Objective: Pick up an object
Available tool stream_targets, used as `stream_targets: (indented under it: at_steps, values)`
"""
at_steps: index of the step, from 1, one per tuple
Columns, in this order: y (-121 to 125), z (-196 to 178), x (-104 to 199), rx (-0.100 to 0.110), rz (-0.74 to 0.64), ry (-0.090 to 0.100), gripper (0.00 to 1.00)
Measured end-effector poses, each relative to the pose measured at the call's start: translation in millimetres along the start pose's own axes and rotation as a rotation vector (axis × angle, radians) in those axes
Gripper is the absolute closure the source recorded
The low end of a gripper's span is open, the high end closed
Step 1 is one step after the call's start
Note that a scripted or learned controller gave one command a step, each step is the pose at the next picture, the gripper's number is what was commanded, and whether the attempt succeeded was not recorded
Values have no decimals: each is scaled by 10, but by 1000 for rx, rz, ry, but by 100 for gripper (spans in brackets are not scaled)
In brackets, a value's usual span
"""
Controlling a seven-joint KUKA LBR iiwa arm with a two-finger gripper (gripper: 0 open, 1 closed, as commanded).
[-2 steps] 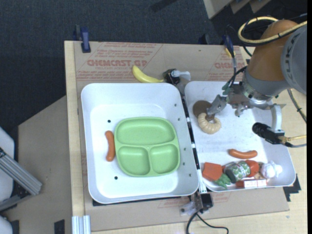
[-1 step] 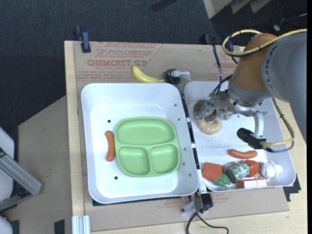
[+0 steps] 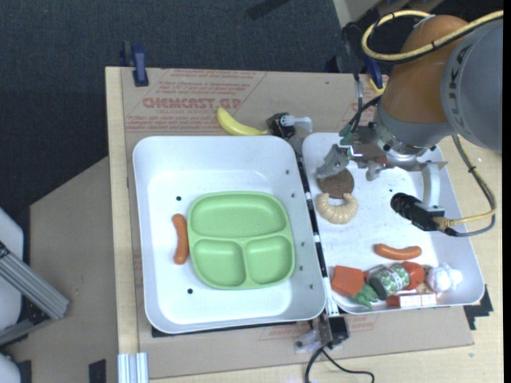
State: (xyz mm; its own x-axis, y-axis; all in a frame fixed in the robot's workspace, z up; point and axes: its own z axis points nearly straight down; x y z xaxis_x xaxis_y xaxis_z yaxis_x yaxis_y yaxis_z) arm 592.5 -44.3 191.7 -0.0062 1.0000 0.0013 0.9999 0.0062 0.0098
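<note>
My gripper [image 3: 350, 166] hangs over the back left corner of the right bin [image 3: 471, 262], under the grey arm with its orange band. Just in front of it, close by or touching, lies a brown round piece [image 3: 338, 183], and against that a beige ring-shaped donut [image 3: 338, 208]. An orange sausage [image 3: 398, 251] lies further forward in the same bin. Along the bin's front edge sit a red block [image 3: 348, 279], a green leafy piece [image 3: 389, 279] and a white item [image 3: 441, 278].
The left bin [image 3: 152, 166] holds a green divided plate [image 3: 239, 238] and an orange sausage [image 3: 180, 238] to its left. A yellow banana [image 3: 238, 124] and a small black part [image 3: 281, 123] lie on the bench behind the bins. A black cable fitting [image 3: 413, 211] juts from the arm.
</note>
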Motion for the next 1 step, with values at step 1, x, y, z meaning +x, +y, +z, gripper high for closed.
stream_targets:
  at_steps: [1]
  values:
    - [-326, 730, -635, 19, 12, -1, 0]
